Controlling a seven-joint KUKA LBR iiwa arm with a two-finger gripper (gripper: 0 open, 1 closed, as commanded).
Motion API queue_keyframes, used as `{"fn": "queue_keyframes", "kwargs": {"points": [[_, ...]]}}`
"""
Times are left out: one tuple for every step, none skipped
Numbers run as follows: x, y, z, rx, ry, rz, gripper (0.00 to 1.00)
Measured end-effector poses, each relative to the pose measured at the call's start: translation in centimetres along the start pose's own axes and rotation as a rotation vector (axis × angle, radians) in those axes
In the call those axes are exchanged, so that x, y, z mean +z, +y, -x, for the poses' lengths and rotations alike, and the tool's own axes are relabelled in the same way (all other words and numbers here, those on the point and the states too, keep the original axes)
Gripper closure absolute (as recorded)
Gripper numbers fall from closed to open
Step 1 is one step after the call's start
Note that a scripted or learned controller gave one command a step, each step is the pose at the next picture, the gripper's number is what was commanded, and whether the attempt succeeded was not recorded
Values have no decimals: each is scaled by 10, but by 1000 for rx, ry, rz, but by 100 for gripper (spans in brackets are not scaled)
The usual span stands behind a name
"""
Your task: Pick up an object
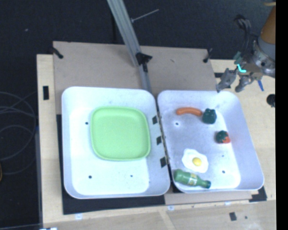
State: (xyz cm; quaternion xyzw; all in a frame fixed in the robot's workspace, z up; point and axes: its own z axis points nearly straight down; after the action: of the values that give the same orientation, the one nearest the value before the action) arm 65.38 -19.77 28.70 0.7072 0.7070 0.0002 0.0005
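Two-finger gripper (234, 84) hung spread and empty — the orange sausage-shaped toy (189, 111) lay below-left, long axis crosswise to the reach.

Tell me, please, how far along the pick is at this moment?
Nothing looks done yet: the sausage, dark green piece, fried egg and bottle all lie in the right bin. The hand hangs open above the bin's far right corner, holding nothing. Descending, gripping and lifting remain.
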Motion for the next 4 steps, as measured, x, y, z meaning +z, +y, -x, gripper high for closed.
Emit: {"fn": "queue_keyframes", "kwargs": {"points": [[0,0,0,0,0,0,0],[45,3,7,1,0,-4,0],[106,8,11,0,1,-6,0],[150,9,5,0,0,-4,0]]}}
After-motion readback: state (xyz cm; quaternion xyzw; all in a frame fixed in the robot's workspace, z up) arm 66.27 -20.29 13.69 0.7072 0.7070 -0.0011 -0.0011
